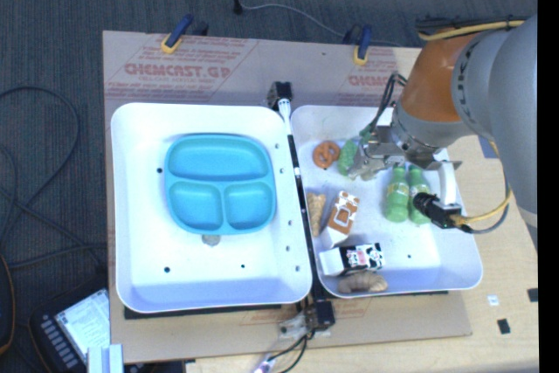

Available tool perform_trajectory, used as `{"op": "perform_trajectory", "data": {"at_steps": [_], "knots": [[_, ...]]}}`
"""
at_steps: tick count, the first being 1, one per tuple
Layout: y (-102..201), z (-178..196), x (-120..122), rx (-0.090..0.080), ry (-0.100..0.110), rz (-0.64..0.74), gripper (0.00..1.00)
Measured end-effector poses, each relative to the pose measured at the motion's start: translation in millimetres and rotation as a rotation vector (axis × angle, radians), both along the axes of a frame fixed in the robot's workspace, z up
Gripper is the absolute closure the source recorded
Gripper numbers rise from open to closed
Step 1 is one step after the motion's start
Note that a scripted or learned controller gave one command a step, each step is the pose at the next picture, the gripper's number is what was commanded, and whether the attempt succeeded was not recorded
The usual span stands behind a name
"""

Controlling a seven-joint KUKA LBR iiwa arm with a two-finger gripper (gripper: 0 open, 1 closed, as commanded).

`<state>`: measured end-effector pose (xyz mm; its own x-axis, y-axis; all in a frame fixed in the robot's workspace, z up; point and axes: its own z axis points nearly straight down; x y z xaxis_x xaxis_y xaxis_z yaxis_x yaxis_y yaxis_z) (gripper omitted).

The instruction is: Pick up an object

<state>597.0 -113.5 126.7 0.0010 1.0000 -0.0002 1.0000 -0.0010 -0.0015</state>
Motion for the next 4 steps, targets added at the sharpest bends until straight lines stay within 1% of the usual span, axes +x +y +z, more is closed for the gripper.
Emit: {"op": "perform_trajectory", "data": {"at_steps": [1,2,3,4], "knots": [[0,0,0,0.0,0.0,0.0,0.0],[-22,-39,-33,0.0,-0.006,0.002,0.0],[7,-39,-75,-0.004,-0.012,0.0,0.0],[7,-28,-74,-0.003,-0.013,-0.001,1.0]]}}
